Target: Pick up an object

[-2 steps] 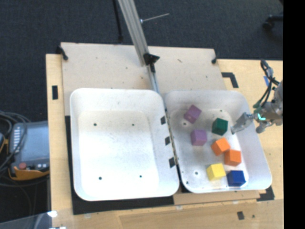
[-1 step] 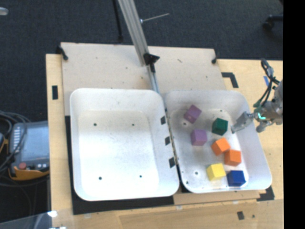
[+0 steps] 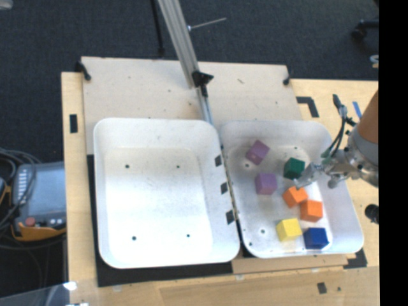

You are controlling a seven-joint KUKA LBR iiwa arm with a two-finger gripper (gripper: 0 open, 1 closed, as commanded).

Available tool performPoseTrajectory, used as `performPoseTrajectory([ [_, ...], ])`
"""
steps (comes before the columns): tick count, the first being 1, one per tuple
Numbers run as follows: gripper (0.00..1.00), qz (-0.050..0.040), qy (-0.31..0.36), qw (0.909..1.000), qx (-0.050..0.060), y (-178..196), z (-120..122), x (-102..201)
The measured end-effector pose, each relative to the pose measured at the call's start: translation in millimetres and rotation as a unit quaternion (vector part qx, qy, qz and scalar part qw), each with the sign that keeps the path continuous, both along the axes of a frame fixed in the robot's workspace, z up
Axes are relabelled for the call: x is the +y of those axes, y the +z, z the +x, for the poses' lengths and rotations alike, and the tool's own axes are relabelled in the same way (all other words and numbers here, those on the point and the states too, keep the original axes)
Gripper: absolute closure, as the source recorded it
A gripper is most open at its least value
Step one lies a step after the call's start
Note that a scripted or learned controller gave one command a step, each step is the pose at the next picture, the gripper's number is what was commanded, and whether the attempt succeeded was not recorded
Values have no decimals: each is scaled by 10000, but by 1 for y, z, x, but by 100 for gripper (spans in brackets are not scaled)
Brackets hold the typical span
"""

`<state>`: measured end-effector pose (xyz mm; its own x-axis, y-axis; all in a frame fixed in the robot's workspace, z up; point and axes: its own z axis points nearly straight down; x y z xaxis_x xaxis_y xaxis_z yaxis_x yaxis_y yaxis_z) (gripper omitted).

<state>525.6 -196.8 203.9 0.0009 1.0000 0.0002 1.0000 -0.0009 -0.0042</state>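
Note:
Several small cubes lie in the right bin (image 3: 331, 139): two purple ones (image 3: 257, 152) (image 3: 266, 183), a green one (image 3: 294, 167), two orange ones (image 3: 294, 196) (image 3: 312, 210), a yellow one (image 3: 288, 229) and a blue one (image 3: 315, 238). My gripper (image 3: 317, 178) reaches in from the right and hangs over the bin's right half, just right of the green cube and above the orange pair. It stands open, with nothing between its fingers. One fingertip (image 3: 301, 180) is close to the upper orange cube.
The left bin (image 3: 159, 190) sits beside the right one, with a dark divider strip between them. A slanted metal rail (image 3: 182, 37) rises from behind the bins. A grey device with cables (image 3: 38, 199) lies off the bench at the left.

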Motion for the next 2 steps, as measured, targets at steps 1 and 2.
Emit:
performPoseTrajectory([
  [1, 0, -5, -12, 10000, -4, -45, 5, -5],
  [2, 0, -4, -6, 10000, -8, -100, -5, -2],
])
